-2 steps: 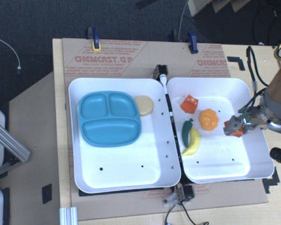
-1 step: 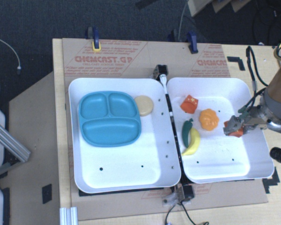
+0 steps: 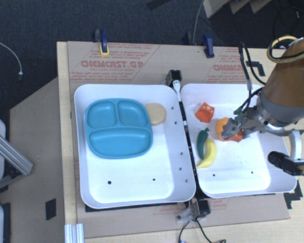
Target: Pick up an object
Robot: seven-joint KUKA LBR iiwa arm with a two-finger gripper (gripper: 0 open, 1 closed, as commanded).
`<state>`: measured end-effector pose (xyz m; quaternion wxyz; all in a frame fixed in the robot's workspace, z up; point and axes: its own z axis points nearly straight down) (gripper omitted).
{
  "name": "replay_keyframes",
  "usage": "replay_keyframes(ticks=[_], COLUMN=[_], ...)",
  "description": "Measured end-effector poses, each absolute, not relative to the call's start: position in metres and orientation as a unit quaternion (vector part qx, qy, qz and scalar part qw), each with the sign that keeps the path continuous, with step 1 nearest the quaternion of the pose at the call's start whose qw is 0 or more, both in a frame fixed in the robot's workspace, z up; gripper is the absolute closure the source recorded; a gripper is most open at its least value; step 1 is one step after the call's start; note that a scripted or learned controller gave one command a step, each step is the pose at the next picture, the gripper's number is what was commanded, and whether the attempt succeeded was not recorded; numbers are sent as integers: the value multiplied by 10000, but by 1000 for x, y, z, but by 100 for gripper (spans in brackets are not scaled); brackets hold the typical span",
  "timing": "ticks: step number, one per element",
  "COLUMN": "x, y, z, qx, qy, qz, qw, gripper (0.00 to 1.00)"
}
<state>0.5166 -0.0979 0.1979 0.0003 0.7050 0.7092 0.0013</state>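
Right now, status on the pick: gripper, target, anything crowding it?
Gripper low in right bin, at the orange object. No grasp confirmed. Red block close behind; banana and green piece to one side.

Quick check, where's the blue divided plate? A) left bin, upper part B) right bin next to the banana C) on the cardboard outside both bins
A: the blue divided plate lies in the left bin, in its upper part beside a tan round piece; the banana is in the right bin.
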Motion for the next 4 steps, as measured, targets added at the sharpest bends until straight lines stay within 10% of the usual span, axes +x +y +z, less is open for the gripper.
replay_keyframes(ticks=[4], x=[567], y=[87], z=[214], qx=[7052], qy=[7090], qz=[15], qw=[5], gripper=[100])
